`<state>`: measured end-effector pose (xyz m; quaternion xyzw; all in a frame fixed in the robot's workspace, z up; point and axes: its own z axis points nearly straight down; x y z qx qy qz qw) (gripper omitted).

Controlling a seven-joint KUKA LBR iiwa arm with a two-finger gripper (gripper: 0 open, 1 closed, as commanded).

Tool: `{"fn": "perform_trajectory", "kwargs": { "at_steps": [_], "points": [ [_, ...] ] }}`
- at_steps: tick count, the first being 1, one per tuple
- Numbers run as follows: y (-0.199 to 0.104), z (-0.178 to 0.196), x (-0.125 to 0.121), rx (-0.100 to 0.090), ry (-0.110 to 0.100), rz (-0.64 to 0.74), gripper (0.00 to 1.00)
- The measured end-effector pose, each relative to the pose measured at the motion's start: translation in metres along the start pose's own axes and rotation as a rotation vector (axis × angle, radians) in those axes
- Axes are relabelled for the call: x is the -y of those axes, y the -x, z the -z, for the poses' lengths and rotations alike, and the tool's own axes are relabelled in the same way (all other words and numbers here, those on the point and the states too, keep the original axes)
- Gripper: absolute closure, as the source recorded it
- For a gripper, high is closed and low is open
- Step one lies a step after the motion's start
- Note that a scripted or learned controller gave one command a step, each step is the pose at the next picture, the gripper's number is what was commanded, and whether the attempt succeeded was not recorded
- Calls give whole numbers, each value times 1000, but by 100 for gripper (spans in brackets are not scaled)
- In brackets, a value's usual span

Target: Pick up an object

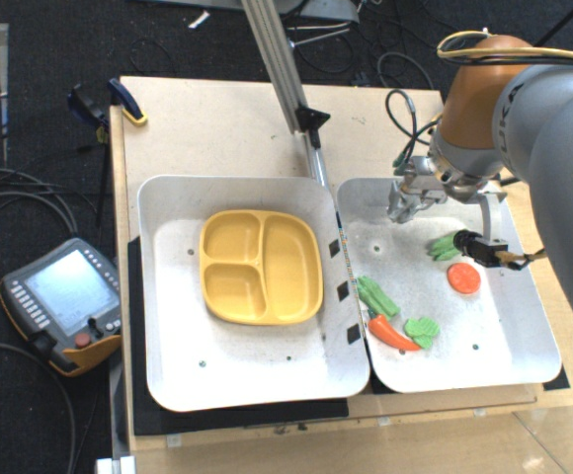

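My gripper (403,208) hangs over the back left part of the right bin (524,354), above bare bin floor. Nothing shows in its grasp. A green leafy piece (445,248) lies to its front right, and beyond that a round red-orange piece (464,278). Nearer the bin's left wall lies a green pea pod (377,296). An orange carrot (392,335) and a small green piece (424,330) lie side by side at the front of the bin.
The left bin (168,363) holds a yellow divided plate (263,267) at its middle. A slanted metal pole (279,57) rises from between the bins at the back. A teach pendant (61,304) lies off the bench to the left.
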<state>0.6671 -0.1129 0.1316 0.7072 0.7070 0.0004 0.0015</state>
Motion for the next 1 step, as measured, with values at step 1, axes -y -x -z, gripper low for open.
{"fn": "perform_trajectory", "kwargs": {
  "at_steps": [1],
  "points": [
    [7, 52, -9, 0, 4, 0, 100]
  ]
}}
